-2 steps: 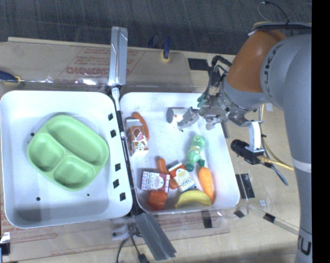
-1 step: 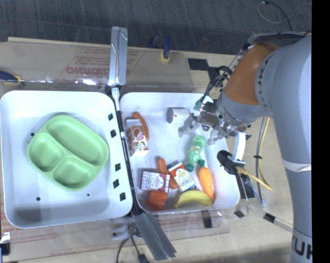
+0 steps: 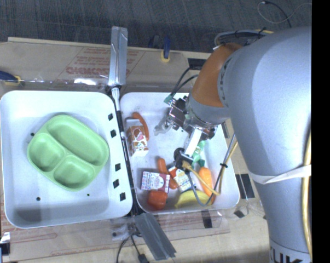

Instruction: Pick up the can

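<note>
Right bin (image 3: 154, 102), on worktop: mixed items.
Can (image 3: 137, 138): red-and-white label, lying on side by bin's left wall, long axis roughly parallel to wall. Reddish sausage (image 3: 142, 120) just beside can's far end.
Arm (image 3: 263, 114): enters from view's right, wrist over bin's far half.
Jaws: above bin floor, to view's right of can, near it, not touching. Opening: cannot tell.
Near end of bin: carrot (image 3: 162, 165), small carton (image 3: 153, 181), tomato (image 3: 157, 200), banana (image 3: 186, 200).
Left bin (image 3: 22, 204): green divided plate (image 3: 68, 152).
</note>
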`<state>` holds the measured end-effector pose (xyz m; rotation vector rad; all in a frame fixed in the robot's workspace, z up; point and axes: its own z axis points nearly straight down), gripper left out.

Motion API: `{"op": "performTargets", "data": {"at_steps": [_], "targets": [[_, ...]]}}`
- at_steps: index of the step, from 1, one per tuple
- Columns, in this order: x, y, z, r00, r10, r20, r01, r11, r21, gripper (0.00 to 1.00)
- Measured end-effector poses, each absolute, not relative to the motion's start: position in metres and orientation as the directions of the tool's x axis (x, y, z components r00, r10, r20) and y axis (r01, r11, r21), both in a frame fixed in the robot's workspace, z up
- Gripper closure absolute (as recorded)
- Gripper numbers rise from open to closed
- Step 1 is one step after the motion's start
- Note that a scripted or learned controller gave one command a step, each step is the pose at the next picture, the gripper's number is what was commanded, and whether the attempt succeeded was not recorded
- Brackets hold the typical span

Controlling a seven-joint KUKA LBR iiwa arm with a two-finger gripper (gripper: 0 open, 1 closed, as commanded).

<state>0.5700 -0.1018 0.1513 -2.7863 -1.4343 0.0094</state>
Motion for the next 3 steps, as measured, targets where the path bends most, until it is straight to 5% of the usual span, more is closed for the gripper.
{"op": "performTargets", "data": {"at_steps": [1, 2, 3], "targets": [[0.5, -0.106, 0.124, 0.737, 0.676, -0.005, 0.676, -0.737, -0.008, 0.0], [0.533, -0.096, 0.1, 0.781, 0.624, -0.001, 0.624, -0.781, 0.0, 0.0], [0.479, -0.153, 0.099, 0.752, 0.659, 0.006, 0.659, -0.752, 0.008, 0.0]]}}
